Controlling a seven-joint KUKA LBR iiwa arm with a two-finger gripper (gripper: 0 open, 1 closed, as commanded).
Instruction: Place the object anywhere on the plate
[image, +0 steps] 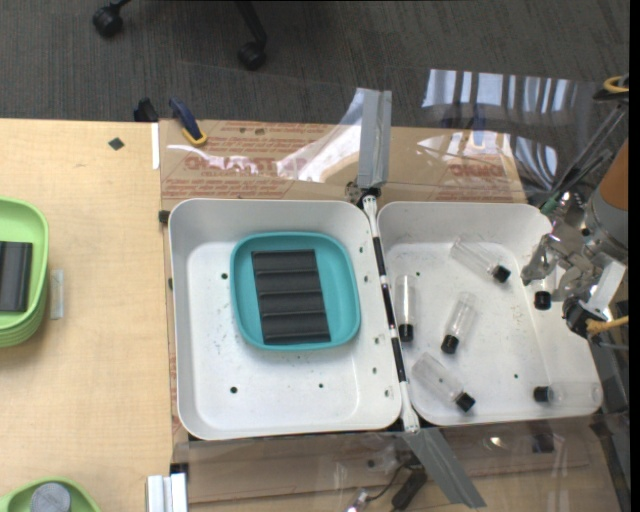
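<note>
Pale wooden bench (80, 400), two white bins (200, 400), grey carpet (320, 50) beyond; hand (570, 275) state unclear.

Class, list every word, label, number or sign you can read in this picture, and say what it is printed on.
Red printing on the brown cardboard sheet behind the two white bins: too blurred to read.
Clear plastic vials with black caps, teal plate: no readable text.
</note>
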